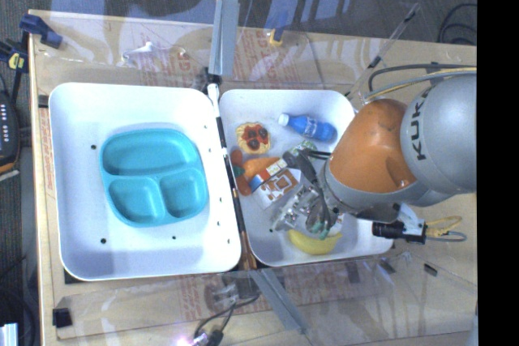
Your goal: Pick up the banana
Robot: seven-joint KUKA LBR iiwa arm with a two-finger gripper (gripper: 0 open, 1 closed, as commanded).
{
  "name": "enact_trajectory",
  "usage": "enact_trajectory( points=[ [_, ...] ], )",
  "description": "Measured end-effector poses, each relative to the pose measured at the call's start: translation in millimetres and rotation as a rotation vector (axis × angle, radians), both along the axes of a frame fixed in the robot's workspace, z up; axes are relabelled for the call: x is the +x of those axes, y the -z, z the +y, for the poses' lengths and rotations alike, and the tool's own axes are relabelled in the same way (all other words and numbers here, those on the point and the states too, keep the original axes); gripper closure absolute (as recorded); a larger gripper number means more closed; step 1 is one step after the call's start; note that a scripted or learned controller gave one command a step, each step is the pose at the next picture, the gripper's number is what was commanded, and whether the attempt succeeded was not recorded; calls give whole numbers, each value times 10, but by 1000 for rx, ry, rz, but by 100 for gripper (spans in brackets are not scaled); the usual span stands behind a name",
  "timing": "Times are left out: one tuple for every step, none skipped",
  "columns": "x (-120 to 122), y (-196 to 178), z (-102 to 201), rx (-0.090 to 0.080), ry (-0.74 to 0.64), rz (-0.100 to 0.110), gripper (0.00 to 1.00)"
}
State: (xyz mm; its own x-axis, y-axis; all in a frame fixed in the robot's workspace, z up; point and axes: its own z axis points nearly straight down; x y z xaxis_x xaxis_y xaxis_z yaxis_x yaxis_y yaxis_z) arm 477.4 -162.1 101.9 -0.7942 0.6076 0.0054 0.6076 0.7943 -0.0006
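Note:
The yellow banana (314,242) lies at the front edge of the right bin (345,105), its upper side partly covered by the gripper. My gripper (306,215) hangs low, directly over the banana, reaching down from the grey arm with the orange band (369,150) at the right. Whether it touches the banana is hidden by its own metal parts.
The right bin also holds a blue bottle (310,126), a round berry tart (254,137), an orange carrot-like piece (258,167) and a small box (276,183), all just left of and behind the gripper. A blue divided tray (154,174) sits in the left bin (69,117).

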Motion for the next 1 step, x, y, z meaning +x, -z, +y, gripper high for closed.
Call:
enact_trajectory(
  points=[
    [0,-904,837,-3,250,-5,100]
  ],
)
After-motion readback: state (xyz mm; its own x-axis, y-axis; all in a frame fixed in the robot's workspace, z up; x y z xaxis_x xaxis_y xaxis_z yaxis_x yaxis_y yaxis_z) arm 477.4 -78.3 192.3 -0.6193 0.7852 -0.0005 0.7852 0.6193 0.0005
